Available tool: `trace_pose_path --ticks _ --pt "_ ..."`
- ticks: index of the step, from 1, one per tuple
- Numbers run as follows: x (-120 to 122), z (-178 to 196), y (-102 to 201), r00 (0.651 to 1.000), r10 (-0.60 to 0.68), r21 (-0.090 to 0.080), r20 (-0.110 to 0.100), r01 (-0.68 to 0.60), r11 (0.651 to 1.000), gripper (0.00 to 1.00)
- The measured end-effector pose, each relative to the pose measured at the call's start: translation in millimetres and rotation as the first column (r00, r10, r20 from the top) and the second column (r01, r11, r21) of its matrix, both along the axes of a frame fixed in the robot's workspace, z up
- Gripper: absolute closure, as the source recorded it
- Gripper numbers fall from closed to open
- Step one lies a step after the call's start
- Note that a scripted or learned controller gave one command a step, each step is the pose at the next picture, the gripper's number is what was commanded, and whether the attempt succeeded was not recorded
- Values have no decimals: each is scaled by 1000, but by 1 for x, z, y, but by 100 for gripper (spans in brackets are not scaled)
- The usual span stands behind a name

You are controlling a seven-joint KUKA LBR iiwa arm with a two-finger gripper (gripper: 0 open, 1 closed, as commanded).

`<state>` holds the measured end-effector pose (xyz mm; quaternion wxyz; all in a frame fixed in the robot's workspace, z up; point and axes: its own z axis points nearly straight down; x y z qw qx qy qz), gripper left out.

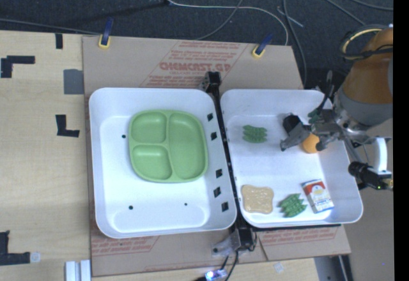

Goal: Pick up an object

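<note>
A small round orange ball is seen just beside the dark two-finger pincer in the right white bin. Contact cannot be told, nor whether the pincer is released or clenched.

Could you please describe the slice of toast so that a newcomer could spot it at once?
Look in the right-hand white bin, along its near edge. The toast lies in the near-left corner, left of a green leafy piece; it alone is tan, flat and squarish.

Two white bins, one green plate, two green leafy pieces, one toast, one carton, one orange ball
</note>
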<state>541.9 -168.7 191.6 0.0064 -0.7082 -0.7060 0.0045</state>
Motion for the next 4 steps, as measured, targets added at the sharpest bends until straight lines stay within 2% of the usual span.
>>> trace_pose_path --ticks 1,2,3,4 --pt "3 8 0 1000 4 -3 14 -4 1000 0" --pt "13 -48 2 1000 5 -3 11 -5 1000 0" --pt "11 -102 3 1000 4 -3 10 -4 1000 0" --pt "12 -89 3 1000 6 -2 12 -6 1000 100"
